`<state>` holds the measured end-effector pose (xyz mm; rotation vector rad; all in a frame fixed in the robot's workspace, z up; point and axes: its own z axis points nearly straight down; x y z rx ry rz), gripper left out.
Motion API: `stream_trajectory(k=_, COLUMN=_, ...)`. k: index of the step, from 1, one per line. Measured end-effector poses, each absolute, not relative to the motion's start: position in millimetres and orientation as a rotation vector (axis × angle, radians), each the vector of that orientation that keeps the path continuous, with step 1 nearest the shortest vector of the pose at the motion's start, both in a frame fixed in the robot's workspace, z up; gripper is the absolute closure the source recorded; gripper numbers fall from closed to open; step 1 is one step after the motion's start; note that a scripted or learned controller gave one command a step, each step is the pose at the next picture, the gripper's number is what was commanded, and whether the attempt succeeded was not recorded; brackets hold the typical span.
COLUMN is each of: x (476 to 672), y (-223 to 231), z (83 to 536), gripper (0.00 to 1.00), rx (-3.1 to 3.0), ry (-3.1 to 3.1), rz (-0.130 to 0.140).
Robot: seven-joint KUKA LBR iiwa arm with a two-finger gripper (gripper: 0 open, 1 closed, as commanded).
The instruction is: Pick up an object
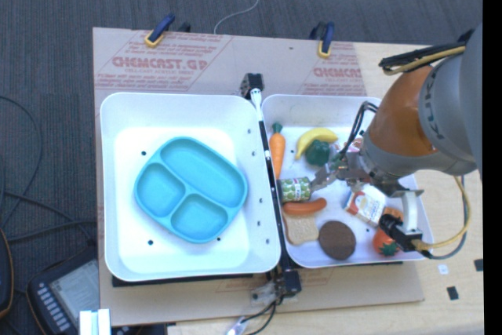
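Two white bins (pixel 110 169), one blue plate (pixel 190 189), one carrot (pixel 277 151), one banana (pixel 315 139).

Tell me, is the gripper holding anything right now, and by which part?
Cannot be told. The gripper sits low in the right bin beside the green can, but nothing shows between its tips.

Left bin (pixel 110 169): holds the divided plate (pixel 190 189), sitting about centre.
Right bin (pixel 314 102): right alongside the left bin, walls touching down the middle.
Carrot (pixel 277 150): in the right bin, tight to its left wall, toward the back.
Banana (pixel 315 140): just right of the carrot, with the broccoli (pixel 318 154) touching its front.
Can (pixel 296 189): in front of the carrot, mid-bin.
Sausage (pixel 303 207): just in front of the can.
Bread slice (pixel 300 229): in front of the sausage.
Round cookie (pixel 337 239): right of the bread slice, touching it, near the front wall.
Packet (pixel 366 205): right of the sausage, behind the cookie.
Gripper (pixel 328 175): reaching in from the right, just right of the can, over the middle of the right bin.
Clamps (pixel 159 29): at the board's back edge, behind both bins.
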<state>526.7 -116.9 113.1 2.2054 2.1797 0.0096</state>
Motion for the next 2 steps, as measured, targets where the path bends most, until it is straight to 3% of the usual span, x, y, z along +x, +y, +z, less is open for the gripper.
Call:
stream_trajectory(k=1, x=498.7, y=-109.9, z=96.2, gripper=0.0, rx=2.209, ry=2.185, rz=0.003)
stream_trajectory(k=2, x=497.9, y=-106.1, z=103.8, gripper=1.0, rx=2.216, ry=2.199, rz=0.004)
